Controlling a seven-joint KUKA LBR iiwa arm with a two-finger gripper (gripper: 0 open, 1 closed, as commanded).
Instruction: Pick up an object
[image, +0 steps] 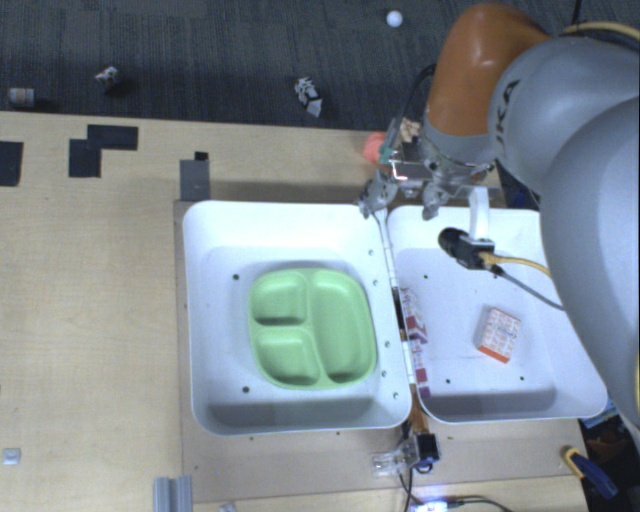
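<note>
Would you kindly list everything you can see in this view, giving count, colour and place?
left bin: one, white, on the bench
right bin: one, white, beside the left bin
divided plate: one, green, in the left bin
packet: one, orange and white, in the right bin
wrapper: one, red and white, along the right bin's left wall
ball: one, pinkish orange, behind the bins
small ball: one, white, on the dark floor beyond
arm: one, grey with orange band, from the right
claw: one, open, over the bins' far rims
</note>
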